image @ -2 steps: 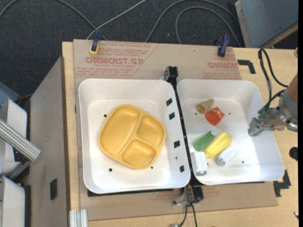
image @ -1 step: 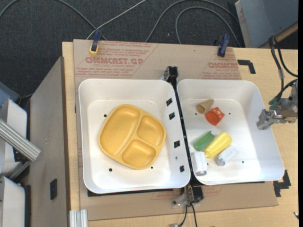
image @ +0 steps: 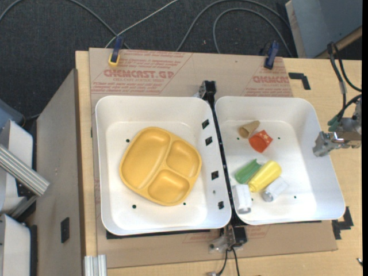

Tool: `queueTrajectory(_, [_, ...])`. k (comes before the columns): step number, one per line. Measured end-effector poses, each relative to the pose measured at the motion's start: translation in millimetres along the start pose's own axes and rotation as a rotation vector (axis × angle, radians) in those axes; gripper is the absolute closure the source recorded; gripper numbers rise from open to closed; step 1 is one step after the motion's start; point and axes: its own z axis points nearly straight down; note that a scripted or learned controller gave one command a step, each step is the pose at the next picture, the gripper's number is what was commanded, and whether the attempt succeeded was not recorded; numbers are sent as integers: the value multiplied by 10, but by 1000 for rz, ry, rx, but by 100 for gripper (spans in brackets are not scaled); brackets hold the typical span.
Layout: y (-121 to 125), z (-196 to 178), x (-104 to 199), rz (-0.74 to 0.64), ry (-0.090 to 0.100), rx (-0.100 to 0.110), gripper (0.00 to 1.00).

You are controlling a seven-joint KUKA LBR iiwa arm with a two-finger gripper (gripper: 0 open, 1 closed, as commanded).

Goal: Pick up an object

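Observation:
The right bin (image: 310, 125) holds several small objects. A tan cone-shaped piece (image: 248, 129) lies near the back, with a red block (image: 260, 141) just in front of it. A green piece (image: 247, 170) and a yellow cylinder (image: 264, 176) lie side by side in the middle. A white tube (image: 241, 198) and a small grey-white piece (image: 273, 191) sit near the front wall. My gripper (image: 323, 144) is a grey shape at the bin's right rim, apart from all of these objects.
The left bin (image: 109, 154) carries a yellow divided plate (image: 160, 165). A black divider with clips (image: 214, 154) runs between the bins. Clamps (image: 270, 55) hold a cardboard sheet at the back. Cables (image: 345, 91) hang along the right side.

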Motion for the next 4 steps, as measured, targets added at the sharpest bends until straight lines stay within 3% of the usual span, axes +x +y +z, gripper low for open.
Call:
queueTrajectory(3, [136, -55, 1470, -5, 3, 5, 100])
queueTrajectory(4, [126, 136, 2029, -5, 3, 7, 100])
